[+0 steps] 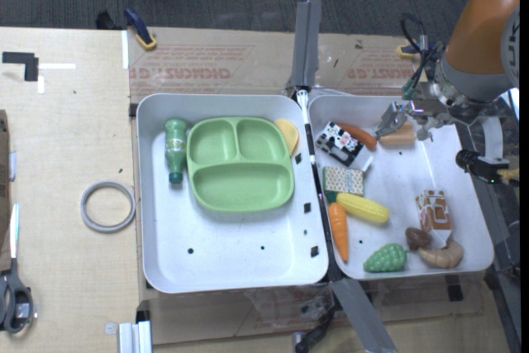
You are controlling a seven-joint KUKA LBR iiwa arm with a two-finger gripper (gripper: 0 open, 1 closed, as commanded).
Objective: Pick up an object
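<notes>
Bench [66, 136] — two bins [223, 260], tape ring [108, 205].

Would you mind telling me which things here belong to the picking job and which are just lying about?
For the job: hand, sausage, corn cob, carrot, green bottle, green tray.

Lying about: tape roll, scissors, blue clamp.

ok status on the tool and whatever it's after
Tool low over right bin's far end, at the hot dog. No hold visible. Black-and-white block and corn lie clear to its left.
</notes>
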